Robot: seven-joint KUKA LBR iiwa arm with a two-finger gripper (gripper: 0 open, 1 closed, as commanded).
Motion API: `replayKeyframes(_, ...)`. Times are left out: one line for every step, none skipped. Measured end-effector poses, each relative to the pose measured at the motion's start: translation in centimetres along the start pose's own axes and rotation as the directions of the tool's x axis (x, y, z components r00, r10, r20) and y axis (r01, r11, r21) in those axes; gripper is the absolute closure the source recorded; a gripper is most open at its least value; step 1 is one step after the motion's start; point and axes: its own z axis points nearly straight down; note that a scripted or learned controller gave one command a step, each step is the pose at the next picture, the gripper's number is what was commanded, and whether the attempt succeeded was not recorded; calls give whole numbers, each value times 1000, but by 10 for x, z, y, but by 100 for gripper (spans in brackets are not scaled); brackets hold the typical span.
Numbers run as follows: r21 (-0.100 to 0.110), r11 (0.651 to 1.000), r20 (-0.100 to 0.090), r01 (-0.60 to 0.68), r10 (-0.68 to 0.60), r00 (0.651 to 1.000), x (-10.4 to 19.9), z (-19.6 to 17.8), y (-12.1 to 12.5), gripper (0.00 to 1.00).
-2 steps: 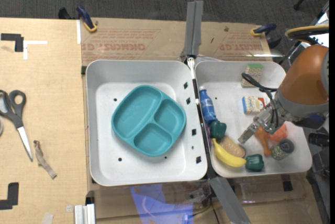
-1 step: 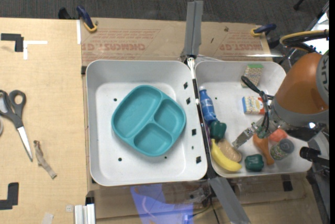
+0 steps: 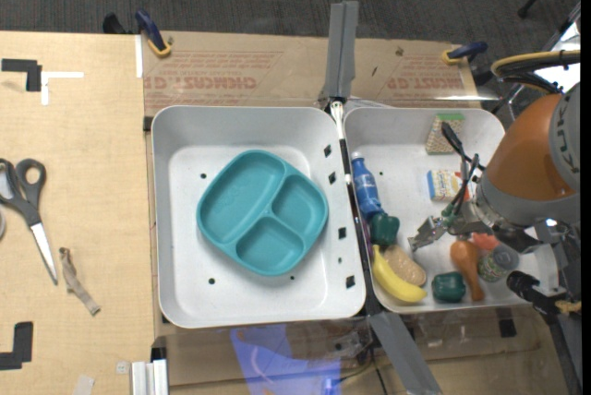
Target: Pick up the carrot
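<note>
From the camera view you look down on a tan counter [image 3: 83,199] with scissors [image 3: 28,209] lying near its left edge and cardboard [image 3: 240,79] clipped behind the bins; dark floor runs along the top.

The left bin [image 3: 175,292] carries a teal divided plate [image 3: 263,213], tilted a little within it. The right bin [image 3: 397,121] is crowded: a blue bottle [image 3: 366,185] lies along its left wall, a dark green piece [image 3: 383,225] sits just below it, a banana [image 3: 397,278] curves along the near left corner, a small green block [image 3: 450,286] rests beside the banana, and a small packet [image 3: 445,184] and a card [image 3: 450,133] lie toward the far side. The carrot [image 3: 466,266] lies in the near right part of that bin, just right of the green block.

The arm [image 3: 531,162] comes in from your right, its orange band above the bin's right side, wrist bent down and leftward. The tool [image 3: 441,227] hangs just above and left of the carrot with its fingers apart, nothing between them
</note>
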Motion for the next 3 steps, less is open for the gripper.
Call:
replayKeyframes(1, 946, 1, -324, 324, 946, -34, -1, 39, 0)
replayKeyframes(4, 906, -1, -423, 423, 906, -28, 1, -27, 0)
replayKeyframes(7, 908, 0, -419, 419, 908, -27, -7, -27, 100)
